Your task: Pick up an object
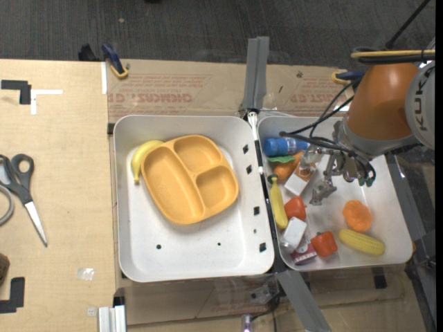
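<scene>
Two white bins sit side by side on the bench. The left bin (138,254) has a big orange plate (188,178) with three parts in it. A yellow banana (143,156) lies right beside the plate, touching its upper left edge.

The right bin (398,206) is full of small toys. At its upper left lies a blue bottle (281,146). Just below it is an orange carrot (285,166), and a small white block (297,184) lies beside that. A long yellow toy (278,204) lies along the left wall. Near it is a red toy (295,207), and below that a white box (295,232). A dark red thing (304,256) lies at the bottom edge. A red pepper (324,244) sits next to it, and a yellow corn (361,242) lies to the right of the pepper. An orange ball (358,215) sits just above the corn.

The grey arm with the orange band (377,106) reaches over the right bin. The gripper (324,185) hangs down in the middle of this bin, between the white block and the orange ball. Its metal fingers (319,194) point down, close together. I see nothing held between them, but I cannot tell for sure how far apart they are.

Scissors (26,196) lie on the wooden table (55,254), well apart from the bins.
</scene>
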Robot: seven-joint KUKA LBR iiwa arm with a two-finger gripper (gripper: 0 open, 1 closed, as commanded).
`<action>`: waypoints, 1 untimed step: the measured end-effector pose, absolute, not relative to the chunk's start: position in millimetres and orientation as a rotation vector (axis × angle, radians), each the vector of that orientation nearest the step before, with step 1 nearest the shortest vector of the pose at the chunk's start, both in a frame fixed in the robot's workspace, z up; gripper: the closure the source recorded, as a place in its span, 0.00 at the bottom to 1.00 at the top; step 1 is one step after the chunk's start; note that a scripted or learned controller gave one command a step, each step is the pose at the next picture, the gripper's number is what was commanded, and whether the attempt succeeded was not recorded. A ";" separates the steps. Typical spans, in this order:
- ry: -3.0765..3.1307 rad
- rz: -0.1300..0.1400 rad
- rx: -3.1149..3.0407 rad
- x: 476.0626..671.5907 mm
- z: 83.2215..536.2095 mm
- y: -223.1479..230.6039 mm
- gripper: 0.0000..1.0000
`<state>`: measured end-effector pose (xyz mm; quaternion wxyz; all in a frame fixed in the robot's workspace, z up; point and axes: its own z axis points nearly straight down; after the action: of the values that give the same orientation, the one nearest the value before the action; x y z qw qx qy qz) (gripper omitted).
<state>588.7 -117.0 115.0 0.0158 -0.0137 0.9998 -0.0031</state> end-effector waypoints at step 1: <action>3.116 -0.010 0.253 626.7 109.8 -97.8 0.00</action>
<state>626.7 -97.8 109.8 0.0075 0.0810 0.9967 -0.0032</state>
